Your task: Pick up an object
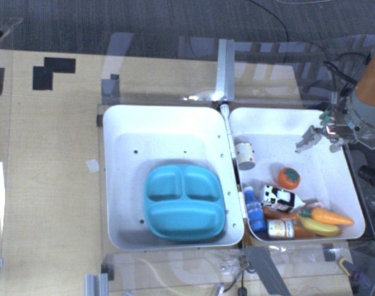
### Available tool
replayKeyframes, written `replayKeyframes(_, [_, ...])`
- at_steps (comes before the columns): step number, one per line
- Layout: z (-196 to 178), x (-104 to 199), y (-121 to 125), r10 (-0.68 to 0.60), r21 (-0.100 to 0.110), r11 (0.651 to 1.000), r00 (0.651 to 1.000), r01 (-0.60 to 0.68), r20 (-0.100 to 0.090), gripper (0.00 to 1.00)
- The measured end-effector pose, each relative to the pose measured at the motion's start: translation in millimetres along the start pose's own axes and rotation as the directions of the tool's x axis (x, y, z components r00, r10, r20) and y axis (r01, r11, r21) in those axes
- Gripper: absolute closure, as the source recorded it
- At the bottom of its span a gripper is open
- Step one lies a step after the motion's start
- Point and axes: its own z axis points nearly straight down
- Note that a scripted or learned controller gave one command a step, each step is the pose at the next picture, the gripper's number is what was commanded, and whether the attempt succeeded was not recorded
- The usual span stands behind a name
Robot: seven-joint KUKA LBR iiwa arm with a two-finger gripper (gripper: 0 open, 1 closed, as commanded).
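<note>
We judged our released, empty pincer (316,138) hung over the right white bin (354,190) to descend toward the round orange-red toy fruit (289,177).

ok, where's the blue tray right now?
The blue tray lies flat in the left bin, toward its near right corner, just across the divider from the blue bottle in the right bin.

Left bin (123,165): blue divided tray (184,201). Right bin (280,125): tomato (289,177), carrot (331,216), banana (319,227), cow toy (278,197), bottles near front. Gripper (319,137) over far right, fingers apart, nothing between.
</note>
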Motion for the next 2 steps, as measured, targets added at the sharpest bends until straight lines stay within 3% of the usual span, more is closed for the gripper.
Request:
replayKeyframes(1, [123,39,-25,-0.061,-0.002,0.998,0.998,0.061,0.0,0.0])
replayKeyframes(2, [112,39,-23,-0.062,-0.007,0.998,0.998,0.062,0.0,1.0])
